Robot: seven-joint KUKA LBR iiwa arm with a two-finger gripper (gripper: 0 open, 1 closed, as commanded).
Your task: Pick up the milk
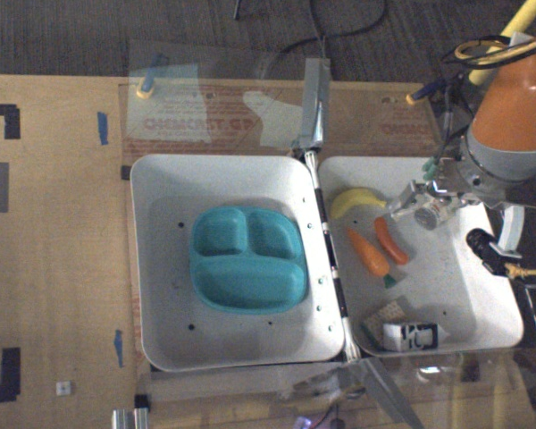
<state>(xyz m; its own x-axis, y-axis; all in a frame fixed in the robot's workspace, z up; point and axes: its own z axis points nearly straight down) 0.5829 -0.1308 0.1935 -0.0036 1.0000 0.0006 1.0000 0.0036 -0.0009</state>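
The milk [410, 335] is a small white carton with dark print. It lies on its side near the front wall of the right bin [482, 315]. My gripper [426, 206] hangs over the back half of that bin, just right of the banana and well behind the milk. It is apart from the carton, and nothing shows held in it. The grey wrist with its orange band [511, 105] rises to the upper right.
In the right bin lie a yellow banana [357, 201], an orange carrot [369, 253] and a shorter red-orange sausage [391, 240]. The left bin [161, 266] holds a teal divided plate [247, 258]. A metal divider [326, 248] separates the bins. Cables hang by the arm.
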